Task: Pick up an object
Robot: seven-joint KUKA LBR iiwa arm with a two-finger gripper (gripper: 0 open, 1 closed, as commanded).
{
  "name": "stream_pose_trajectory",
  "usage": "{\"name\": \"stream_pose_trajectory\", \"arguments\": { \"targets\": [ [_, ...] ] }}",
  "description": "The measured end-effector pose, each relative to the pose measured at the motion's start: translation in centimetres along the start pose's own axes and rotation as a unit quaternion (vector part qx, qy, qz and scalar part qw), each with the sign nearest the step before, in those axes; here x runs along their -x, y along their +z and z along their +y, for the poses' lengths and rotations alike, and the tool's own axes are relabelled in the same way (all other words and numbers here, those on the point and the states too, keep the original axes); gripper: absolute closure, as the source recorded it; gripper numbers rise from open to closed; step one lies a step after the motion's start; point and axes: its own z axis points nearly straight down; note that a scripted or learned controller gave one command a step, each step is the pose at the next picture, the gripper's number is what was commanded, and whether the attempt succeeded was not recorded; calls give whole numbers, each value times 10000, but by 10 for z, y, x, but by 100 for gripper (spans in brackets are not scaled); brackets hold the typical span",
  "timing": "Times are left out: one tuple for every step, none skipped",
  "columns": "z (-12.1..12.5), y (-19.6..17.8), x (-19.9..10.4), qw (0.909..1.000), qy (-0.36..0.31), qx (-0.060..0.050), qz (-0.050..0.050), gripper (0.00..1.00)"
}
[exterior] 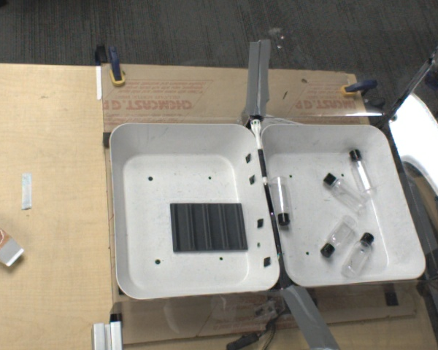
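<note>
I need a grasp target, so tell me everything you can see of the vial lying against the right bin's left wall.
The vial is a slim clear tube, plastic or glass by its look, with a black cap at its near end. It lies flat, lengthwise along the right bin's left wall, seemingly touching it, apart from the other vials. Contents cannot be made out.

A dark grey carpeted floor (204,13) runs across the top. Below it sits a light wooden bench top (44,137), with a brown printed cardboard sheet (175,97) held by 2 blue-and-orange clamps (113,68) at its far corners. Lighting is even and soft.
</note>
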Motion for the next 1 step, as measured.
{"name": "stream_pose_trajectory", "arguments": {
  "targets": [
    [0,0,2,9995,316,2,1,100]
  ]
}}
